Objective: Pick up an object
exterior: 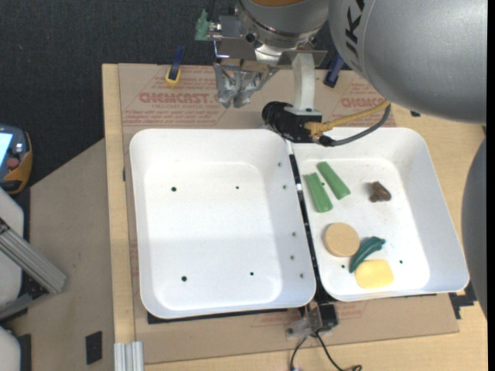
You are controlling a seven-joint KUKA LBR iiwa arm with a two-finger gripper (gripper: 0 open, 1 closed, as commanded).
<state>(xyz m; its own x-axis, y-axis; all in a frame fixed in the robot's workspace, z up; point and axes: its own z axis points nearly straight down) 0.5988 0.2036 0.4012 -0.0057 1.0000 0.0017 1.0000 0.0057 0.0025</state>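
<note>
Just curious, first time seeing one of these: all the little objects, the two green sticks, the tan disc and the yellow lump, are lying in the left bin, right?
Not quite. The green sticks, tan disc and yellow lump lie in the right bin, not the left bin, as the camera view shows.

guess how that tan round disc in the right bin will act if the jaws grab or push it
The tan disc lies flat and thin, so it probably slides rather than rolls. Its low edge looks hard to pinch. The dark green piece touches it and may shift too.
</note>
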